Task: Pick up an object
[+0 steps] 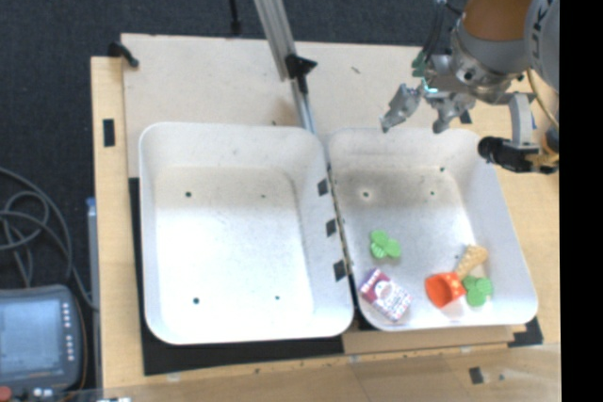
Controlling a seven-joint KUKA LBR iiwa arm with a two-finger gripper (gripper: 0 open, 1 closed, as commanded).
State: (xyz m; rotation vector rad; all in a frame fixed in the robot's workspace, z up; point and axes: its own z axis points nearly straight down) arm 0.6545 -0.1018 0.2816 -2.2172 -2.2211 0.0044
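My gripper [415, 115] hangs above the far edge of the right bin [490, 193], open, with nothing between its fingers. Well below it, in the near part of that bin, lie a green knobbly toy [383, 246], a pink and white packet [385, 296], an orange cup-like piece [443, 289], a tan stick-like piece [470, 259] and a small green piece [479, 291]. All of these lie far from the gripper.
The left bin [160, 202] sits beside the right one, the two meeting at a ridge with black clips [330, 227]. A slanted metal post [268, 5] rises behind the bins. A black cable clamp [124, 52] sits at the bench's far left corner.
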